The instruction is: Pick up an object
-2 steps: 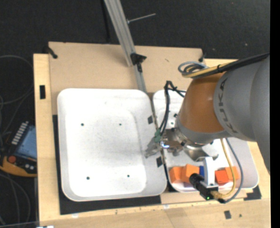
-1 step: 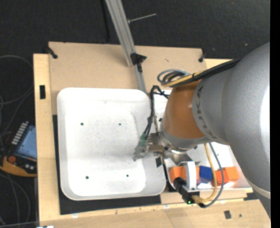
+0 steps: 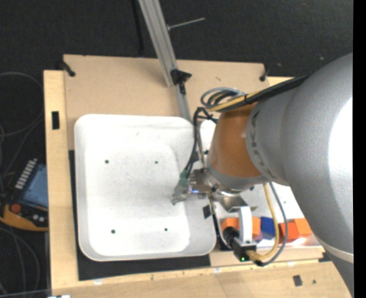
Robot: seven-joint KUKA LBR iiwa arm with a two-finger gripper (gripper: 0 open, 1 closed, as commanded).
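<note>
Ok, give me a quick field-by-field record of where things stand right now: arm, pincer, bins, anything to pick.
arm: grey with an orange band, in from the right, covering most of the right bin
pincer: low over the right side of the left bin
grip: cannot tell from this view
left bin: white, four small dark dots on its floor
right bin: mostly hidden under the arm
pickable things seen: blue thing and orange thing, side by side in the right bin

A robotics lab: plywood bench [image 3: 127, 92], white bin [image 3: 133, 191], loose cables [image 3: 1, 107] and a controller [image 3: 26, 194] on dark floor [image 3: 58, 17].
</note>
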